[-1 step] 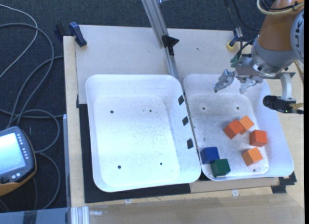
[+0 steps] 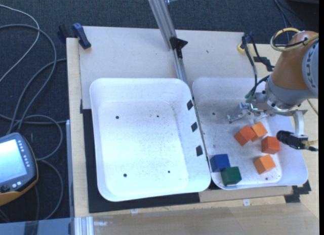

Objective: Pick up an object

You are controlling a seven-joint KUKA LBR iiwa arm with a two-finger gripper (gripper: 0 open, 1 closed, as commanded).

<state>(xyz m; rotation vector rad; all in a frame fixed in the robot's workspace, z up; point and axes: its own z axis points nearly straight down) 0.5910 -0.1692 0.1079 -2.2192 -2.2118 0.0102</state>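
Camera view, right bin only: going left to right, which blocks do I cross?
Blue block → green block → orange block nearest the arm → orange block near the bin's front edge. The two blocks between those last two overlap in position, so I leave them out.

At the right edge of the frame the arm is a rounded grey shell with a broad orange band above the wrist. Black and yellow cables loop beside it toward the upper right. Its tool is bare silvery metal, with green wiring showing at its mount.
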